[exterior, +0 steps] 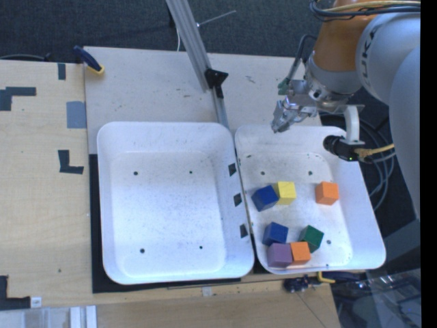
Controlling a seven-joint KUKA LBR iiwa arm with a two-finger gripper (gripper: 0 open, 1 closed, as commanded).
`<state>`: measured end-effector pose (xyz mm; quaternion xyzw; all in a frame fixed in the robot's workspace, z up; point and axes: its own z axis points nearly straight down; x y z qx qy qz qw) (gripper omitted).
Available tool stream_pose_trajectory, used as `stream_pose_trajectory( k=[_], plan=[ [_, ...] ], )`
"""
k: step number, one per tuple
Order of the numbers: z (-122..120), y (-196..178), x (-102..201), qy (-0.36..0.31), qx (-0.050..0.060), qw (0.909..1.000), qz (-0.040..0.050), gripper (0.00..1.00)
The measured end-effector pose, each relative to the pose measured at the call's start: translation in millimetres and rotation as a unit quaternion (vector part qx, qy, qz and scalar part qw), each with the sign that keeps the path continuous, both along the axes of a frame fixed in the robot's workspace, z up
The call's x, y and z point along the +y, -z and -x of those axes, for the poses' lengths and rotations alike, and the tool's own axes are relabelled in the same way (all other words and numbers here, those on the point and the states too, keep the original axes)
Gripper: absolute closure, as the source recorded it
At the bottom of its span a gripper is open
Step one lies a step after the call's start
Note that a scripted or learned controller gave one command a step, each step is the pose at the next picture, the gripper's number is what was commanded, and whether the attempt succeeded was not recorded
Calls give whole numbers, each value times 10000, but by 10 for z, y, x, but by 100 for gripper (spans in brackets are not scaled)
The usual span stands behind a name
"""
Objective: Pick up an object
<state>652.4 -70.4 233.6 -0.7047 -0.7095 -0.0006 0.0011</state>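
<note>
Several small blocks lie in the right bin: a blue block touching a yellow one, an orange block to their right, and nearer the front a second blue block, a green block, a purple block and a small orange block. My gripper hangs over the bin's far left rim, well behind all the blocks. Nothing is between its fingers.
The left bin sits beside the right one, sharing a middle rim. A slanted metal rail runs down to the bins' far junction. A blue and yellow tool lies at the bench's far left. Cables trail at right.
</note>
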Motion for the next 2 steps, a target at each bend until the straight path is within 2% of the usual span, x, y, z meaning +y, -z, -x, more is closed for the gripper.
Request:
stream_pose_trajectory(
  k=[1, 2],
  plan=[
    [-27, -71, 516, -1, -2, 10000, 2, 100],
    [69, -76, 1151, -5, 10, 10000, 1, 100]
  ],
)
